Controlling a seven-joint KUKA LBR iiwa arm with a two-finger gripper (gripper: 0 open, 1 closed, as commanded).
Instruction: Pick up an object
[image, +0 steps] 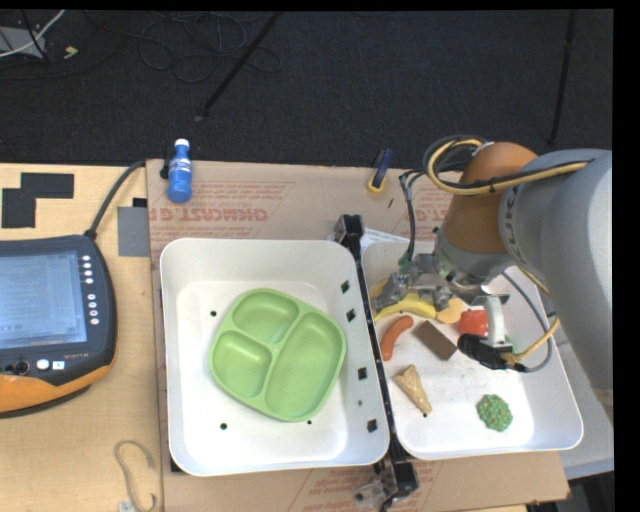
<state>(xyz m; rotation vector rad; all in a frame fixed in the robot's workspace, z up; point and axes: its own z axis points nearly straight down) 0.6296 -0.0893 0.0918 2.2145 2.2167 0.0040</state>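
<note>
- Camera view has the gripper (422, 290) low over the right bin (545, 395), near that bin's 10 o'clock corner. Whether it is clenched or released I cannot tell, as the wrist hides it.
- Nothing can be seen held, so I judge the pick not yet made.
- The likeliest target is the banana (398, 306), just at the gripper's 7 o'clock and close to the divider (362, 330).
- A sausage (394, 336) lies just at 6 o'clock from the banana. A block (436, 340) and a red piece (473, 321) sit at the gripper's 5 and 4 o'clock.
- A cone (412, 388) and a broccoli (493, 411) lie further toward 6 and 5 o'clock, with room around them.
- Risk: these toys are crowded, so a closing grip may catch two at once or nudge one aside and come away with nothing.
- Risk: the banana is curved and lies flat, so it may slip out as the arm lifts.
- Risk: so near the divider, a small error toward 9 o'clock could strike the wall rather than the toy.
- The left bin (190, 300) holds a plate (277, 352), well apart from the gripper.
</note>
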